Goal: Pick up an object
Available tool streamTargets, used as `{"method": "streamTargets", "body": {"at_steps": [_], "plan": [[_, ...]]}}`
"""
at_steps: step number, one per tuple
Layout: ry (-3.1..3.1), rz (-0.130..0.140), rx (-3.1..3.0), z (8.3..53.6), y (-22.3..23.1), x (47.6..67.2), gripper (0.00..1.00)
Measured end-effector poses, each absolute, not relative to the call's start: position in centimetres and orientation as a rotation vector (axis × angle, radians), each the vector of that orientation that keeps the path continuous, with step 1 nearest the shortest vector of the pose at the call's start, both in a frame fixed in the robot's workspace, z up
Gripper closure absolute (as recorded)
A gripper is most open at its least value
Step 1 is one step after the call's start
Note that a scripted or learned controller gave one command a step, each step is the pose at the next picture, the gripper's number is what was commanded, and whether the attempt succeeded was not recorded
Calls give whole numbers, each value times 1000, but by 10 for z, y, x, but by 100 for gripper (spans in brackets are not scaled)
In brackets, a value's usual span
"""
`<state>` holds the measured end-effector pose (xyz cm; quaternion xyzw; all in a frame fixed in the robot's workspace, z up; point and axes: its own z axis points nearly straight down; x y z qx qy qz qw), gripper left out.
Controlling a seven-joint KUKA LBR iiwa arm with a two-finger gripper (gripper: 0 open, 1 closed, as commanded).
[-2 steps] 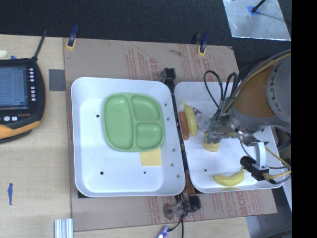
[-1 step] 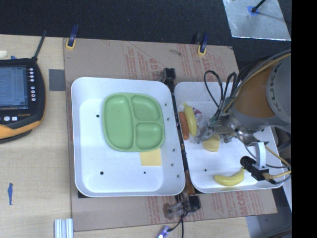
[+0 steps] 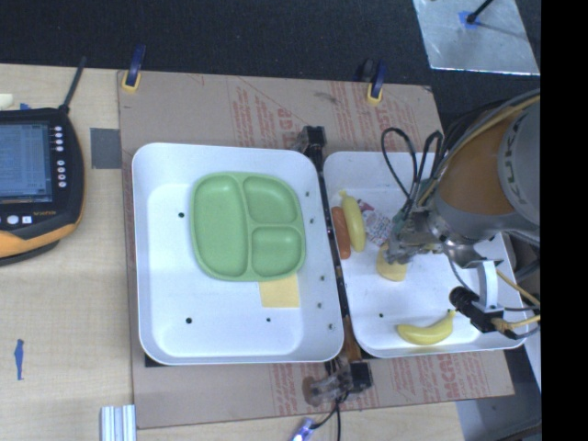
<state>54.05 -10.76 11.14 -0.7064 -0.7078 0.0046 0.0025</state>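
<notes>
Camera view: the arm (image 3: 491, 168), grey metal with a glossy orange band, reaches in from the right over the right bin (image 3: 367, 324), its tool (image 3: 402, 246) lowered onto a small pale-yellow block (image 3: 392, 269) near the bin's middle. Whether the tool is open, closed or gripping the block cannot be told from this angle. Black cables loop above the wrist.

Both bins are shallow, smooth white plastic with rounded corners, set side by side on a sheet of brown cardboard (image 3: 230, 108) that lies on the pale wood-grain surface (image 3: 55, 338). In the right bin, a curved yellow banana (image 3: 424, 332) lies near the front wall, and a reddish sausage shape (image 3: 341, 232) and a yellow elongated piece (image 3: 354, 220) lie side by side along the left wall, with a crumpled wrapper (image 3: 375, 219) just beside them.

The left bin (image 3: 165, 320) holds a matte green tray (image 3: 247, 226), rounded and split into three compartments, and a flat, pale-yellow square (image 3: 279, 293) touching the tray's front edge.

A handheld control pad (image 3: 37, 186) with a screen and an orange underside rests on the surface at far left. Blue-and-yellow clamps (image 3: 133, 69) grip the cardboard's back edge.
</notes>
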Motion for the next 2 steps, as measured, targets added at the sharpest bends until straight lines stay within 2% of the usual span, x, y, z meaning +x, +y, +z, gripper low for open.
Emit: {"method": "streamTargets", "body": {"at_steps": [1, 2], "plan": [[-2221, 15, -2215, 111, -108, 540, 0], [-2220, 7, -2217, 91, -110, 544, 0]]}}
